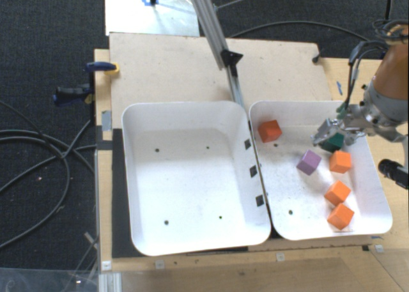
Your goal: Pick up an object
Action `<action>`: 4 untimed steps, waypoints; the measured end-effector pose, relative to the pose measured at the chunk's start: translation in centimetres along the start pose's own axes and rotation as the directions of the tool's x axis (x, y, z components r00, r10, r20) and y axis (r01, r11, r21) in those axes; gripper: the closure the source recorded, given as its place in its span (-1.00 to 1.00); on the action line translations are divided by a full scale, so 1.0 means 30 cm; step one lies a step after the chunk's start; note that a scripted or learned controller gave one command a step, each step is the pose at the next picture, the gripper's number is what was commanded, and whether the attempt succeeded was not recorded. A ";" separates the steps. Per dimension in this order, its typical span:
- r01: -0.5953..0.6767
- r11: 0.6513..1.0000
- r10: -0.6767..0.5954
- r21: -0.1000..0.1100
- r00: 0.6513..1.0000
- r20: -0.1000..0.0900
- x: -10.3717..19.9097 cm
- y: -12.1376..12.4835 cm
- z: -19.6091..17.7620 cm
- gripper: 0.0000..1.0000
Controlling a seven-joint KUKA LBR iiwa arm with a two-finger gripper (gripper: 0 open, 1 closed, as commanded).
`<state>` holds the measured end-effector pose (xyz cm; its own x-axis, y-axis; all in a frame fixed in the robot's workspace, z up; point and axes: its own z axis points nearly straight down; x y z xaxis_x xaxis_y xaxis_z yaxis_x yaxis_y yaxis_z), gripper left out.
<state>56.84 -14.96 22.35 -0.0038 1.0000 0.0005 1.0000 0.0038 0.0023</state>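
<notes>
Pale wooden bench (172, 70) on dark carpet, bearing two shallow white bins side by side and touching along their inner walls: the left bin (131, 176) and the right bin (377, 211), with a blue-and-yellow clamp (102, 67) at the bench's left edge.

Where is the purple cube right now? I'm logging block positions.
In the camera view the purple cube lies in the right bin, near its middle, left of an orange cube and below-left of the gripper.

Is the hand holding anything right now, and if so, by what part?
Cannot tell. The hand is low in the right bin, over a dark green object beside an orange block, but no grip on it is visible.
</notes>
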 end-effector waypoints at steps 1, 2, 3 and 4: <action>0.003 1.000 -0.003 0.007 1.000 -0.001 0.061 0.052 0.428 -1.00; 0.005 1.000 -0.005 -0.003 1.000 0.002 0.204 0.030 0.439 -1.00; -0.003 1.000 0.003 0.006 1.000 0.000 0.183 -0.097 0.445 -1.00; 0.003 1.000 -0.003 -0.004 1.000 0.001 0.187 0.092 0.441 -1.00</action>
<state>59.60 -9.33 9.14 -0.0065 1.0000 -0.0008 1.0000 0.0065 0.0067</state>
